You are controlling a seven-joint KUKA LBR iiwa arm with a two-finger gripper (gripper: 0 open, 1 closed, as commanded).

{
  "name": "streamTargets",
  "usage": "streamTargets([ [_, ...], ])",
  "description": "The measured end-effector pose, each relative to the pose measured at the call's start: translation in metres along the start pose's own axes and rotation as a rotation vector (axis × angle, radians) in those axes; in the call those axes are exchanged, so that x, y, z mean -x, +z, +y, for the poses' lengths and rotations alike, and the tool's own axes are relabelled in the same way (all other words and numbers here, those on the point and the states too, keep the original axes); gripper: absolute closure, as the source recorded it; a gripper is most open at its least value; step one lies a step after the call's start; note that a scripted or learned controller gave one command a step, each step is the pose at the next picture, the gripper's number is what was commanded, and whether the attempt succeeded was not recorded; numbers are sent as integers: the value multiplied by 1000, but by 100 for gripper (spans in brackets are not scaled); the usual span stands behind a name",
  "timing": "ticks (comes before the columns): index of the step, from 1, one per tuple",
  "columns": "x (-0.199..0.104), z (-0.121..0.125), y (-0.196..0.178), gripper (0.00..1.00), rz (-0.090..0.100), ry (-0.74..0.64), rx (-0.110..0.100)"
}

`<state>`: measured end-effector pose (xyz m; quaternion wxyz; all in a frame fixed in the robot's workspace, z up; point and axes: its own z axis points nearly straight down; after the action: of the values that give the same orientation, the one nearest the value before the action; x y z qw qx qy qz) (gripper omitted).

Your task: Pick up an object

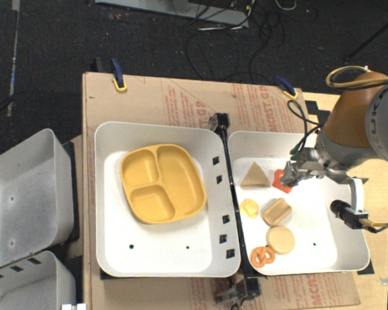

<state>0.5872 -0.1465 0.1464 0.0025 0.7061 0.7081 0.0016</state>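
Nearest the camera, at the front edge of the worktop (141, 291), red print runs across the brown board, reversed or upside down from this view; I cannot read it with confidence. More red lettering crosses the board behind the bins, equally unreadable to me.

Left bin (108, 179): contains one yellow divided plate (162, 182) with three compartments, lying flat and turned at an angle. Nothing sits in its compartments.

Right bin (325, 255): contains six small items. A pretzel-shaped orange piece (262, 256) lies at the front, near the centre divider. Just beside it, touching or nearly so, is a round tan disc (280, 240). Behind that sits a tan bread-like block (276, 212), with a small yellow piece (249, 208) to its left. A tan wedge (256, 176) lies further back, near the divider. A small red-orange object (282, 181) sits just right of the wedge.

My pincer (295, 172) is down inside the right bin, directly at the red-orange object and apparently in contact with it. I cannot tell whether the pincer is spread or pressed together, nor whether anything is between it. The object appears to rest on the bin floor.

Two blue-and-yellow clamps (119, 76) grip the worktop's far edge.
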Motion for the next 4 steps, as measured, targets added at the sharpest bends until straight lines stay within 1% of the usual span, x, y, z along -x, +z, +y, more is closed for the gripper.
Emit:
streamTargets([
  [1, 1, -7, -48, 100, 0, 1, 0],
  [2, 1, -6, -61, 100, 0, 0, -2],
  [3, -52, -5, -76, 100, 2, -5, -4],
  [4, -99, -8, -73, 100, 2, -4, -8],
])
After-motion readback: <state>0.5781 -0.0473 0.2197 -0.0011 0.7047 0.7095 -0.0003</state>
